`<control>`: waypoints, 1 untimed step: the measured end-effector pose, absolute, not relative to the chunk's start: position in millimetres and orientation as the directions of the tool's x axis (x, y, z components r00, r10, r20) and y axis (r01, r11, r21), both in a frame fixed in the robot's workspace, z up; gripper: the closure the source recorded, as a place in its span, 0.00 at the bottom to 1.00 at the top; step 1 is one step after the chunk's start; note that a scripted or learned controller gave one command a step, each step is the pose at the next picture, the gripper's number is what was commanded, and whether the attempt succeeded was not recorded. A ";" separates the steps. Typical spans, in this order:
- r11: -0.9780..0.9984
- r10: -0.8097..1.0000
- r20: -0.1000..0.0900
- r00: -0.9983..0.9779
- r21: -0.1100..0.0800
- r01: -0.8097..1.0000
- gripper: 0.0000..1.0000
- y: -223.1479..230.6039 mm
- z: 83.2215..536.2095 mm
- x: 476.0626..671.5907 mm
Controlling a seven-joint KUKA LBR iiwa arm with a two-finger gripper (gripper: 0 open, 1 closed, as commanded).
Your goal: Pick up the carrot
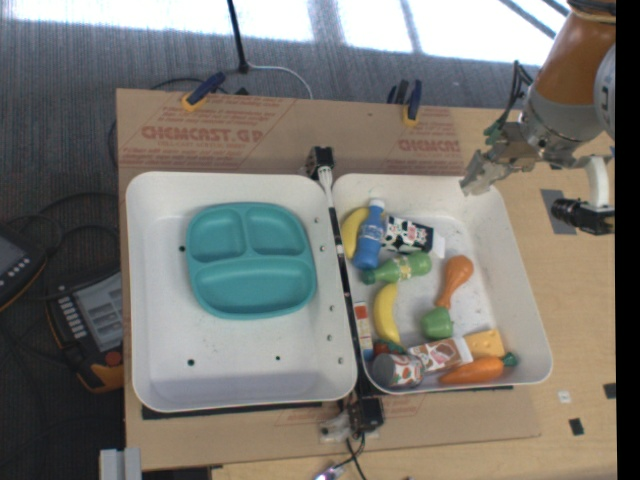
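Still at the approach step. End effector (480,176) up over the right bin's (520,268) far corner, fingers spread a bit, holding nothing. Carrot (474,371) way down at the near edge, past the drumstick (453,280). Needs a long reach toward it, then a descent.

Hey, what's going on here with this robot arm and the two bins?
A grey and orange robot arm reaches in from the right, its hand hovering over the far right corner of the right bin and holding nothing. That bin is full of toy food, and the carrot it is meant to pick up lies untouched at the near edge, beside a wedge of cheese. The left bin holds a teal divided tray.
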State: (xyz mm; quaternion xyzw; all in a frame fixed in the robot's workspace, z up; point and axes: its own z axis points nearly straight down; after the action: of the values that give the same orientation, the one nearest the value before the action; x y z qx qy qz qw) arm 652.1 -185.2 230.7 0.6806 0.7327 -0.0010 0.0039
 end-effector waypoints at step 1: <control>0.074 0.997 -0.008 -0.074 0.005 0.997 1.00 -184.9 240.6 652.6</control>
State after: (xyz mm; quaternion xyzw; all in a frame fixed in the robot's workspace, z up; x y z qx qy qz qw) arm 652.6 -184.9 240.6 0.6804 0.7328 -0.0009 0.0045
